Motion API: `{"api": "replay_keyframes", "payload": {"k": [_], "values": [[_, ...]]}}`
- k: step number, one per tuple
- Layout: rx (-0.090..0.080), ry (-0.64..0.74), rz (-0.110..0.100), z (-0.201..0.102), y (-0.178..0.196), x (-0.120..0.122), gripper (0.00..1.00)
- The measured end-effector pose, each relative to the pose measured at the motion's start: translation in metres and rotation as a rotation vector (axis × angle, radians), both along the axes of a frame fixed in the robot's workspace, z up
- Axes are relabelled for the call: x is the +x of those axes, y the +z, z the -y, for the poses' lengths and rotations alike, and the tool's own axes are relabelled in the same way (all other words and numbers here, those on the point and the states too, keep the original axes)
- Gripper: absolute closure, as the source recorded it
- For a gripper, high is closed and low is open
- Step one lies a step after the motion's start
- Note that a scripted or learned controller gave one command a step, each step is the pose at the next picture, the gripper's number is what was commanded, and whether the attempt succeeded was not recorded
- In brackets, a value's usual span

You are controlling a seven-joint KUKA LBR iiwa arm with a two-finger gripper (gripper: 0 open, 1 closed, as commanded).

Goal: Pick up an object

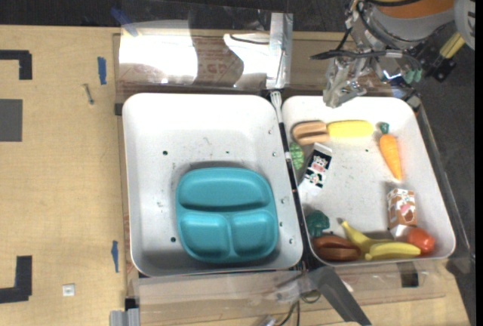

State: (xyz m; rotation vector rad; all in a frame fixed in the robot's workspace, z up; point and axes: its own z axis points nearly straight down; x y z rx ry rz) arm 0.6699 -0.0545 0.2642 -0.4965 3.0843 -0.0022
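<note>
The things to pick from all lie in the right bin (445, 204). A hot dog (308, 130) sits at its far left corner with a yellow corn cob (350, 129) just beside it, and an orange carrot (391, 156) slants down from there. A small black-and-white carton (318, 167) lies near the left wall. Along the near edge I see a banana (377, 244), a dark red sausage-like piece (336, 247), a tomato (423, 241) and a small orange box (401, 207).

The gripper (343, 87) hangs over the bin's far rim, above the hot dog, touching nothing; I cannot tell how it is set.

The left bin (143, 166) holds a teal divided tray (226, 213).
</note>
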Motion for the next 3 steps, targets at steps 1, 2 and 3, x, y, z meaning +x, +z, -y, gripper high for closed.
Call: {"api": "replay_keyframes", "payload": {"k": [1, 2, 3], "values": [[-0.001, 0.042, -0.001, -0.013, 0.057, -0.001, 1.00], [-0.002, 0.158, -0.009, -0.025, 0.051, -0.002, 1.00], [-0.002, 0.211, -0.012, -0.040, 0.043, -0.002, 1.00]]}}
